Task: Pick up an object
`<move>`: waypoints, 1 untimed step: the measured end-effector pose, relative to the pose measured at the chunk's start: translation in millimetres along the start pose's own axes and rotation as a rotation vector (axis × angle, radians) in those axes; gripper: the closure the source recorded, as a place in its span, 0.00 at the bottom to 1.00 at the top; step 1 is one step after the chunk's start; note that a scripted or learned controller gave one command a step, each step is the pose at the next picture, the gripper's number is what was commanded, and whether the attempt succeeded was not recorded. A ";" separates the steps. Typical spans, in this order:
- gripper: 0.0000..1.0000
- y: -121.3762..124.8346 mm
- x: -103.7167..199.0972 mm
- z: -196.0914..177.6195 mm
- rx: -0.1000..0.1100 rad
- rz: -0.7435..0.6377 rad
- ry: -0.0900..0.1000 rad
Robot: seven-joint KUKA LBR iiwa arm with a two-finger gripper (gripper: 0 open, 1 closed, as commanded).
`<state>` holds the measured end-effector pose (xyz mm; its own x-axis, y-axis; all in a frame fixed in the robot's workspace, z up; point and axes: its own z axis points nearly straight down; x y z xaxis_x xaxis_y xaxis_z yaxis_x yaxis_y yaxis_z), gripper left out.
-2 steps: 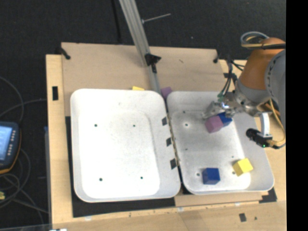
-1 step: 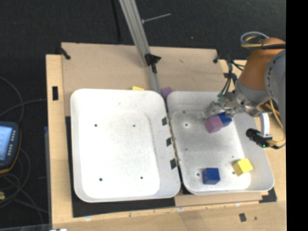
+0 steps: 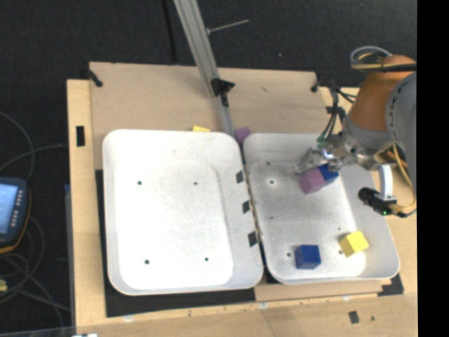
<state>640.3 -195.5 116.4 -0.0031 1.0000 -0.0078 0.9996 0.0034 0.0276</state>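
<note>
Camera view, looking down at a slant, has the grey arm with its orange band (image 3: 382, 93) reaching in from the right over the right-hand shallow white bin (image 3: 280, 258). Its claw (image 3: 319, 166) sits low over the upper part of that bin, right at a purple block (image 3: 312, 180), with a smaller blue block (image 3: 329, 173) tucked just beside it. From here I cannot tell whether the claw is clenched or released, nor whether either block is actually caught in it; the metal and the blocks overlap too much.

My guess is that the grasp itself is the step in hand: the claw is down at the purple block, and nothing looks lifted clear. The next move, as I judge it, calls for a firm closing on one block alone and a straight rise, since the blue neighbour touching it could spoil the grip.

The wrist is bent downward, the forearm slanting in from the upper right. A dark blue cube (image 3: 307, 256) and a yellow cube (image 3: 353, 243) lie well apart near the bin's lower edge. The left white bin (image 3: 133, 272) shares the worktop (image 3: 140, 97).
</note>
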 end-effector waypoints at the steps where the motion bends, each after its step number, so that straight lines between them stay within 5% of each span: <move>1: 0.00 0.0 -0.5 -0.1 0.000 0.001 0.000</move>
<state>640.3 -196.0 116.5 -0.0026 1.0000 -0.0079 0.9996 0.0028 0.0281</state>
